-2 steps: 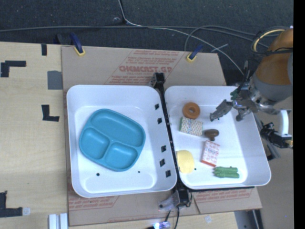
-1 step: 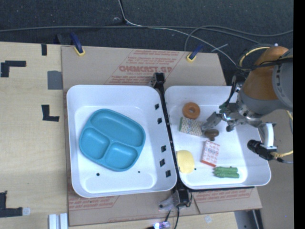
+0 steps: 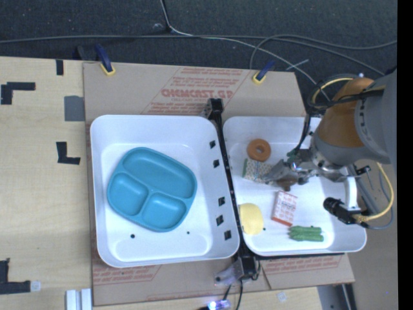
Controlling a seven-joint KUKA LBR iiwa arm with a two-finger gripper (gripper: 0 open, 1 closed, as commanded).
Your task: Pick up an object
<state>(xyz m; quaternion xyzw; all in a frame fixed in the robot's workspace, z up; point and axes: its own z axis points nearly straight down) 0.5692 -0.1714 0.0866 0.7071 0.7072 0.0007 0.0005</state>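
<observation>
Here the left bin (image 3: 103, 173) holds a blue tray (image 3: 151, 188) — the right bin (image 3: 335, 241), the end effector (image 3: 284, 178), grip unclear.

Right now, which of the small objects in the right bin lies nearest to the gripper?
The small speckled packet, just left of the gripper. The brown ring, red-and-white packet, yellow object and green object lie farther off.

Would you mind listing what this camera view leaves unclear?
- Gripper: fingers too blurred and dark to judge, camera view.
- Speckled packet: its right end is hidden behind the gripper.
- Red-and-white card: print too small to read.
- Arm: cut off by the right edge.
</observation>
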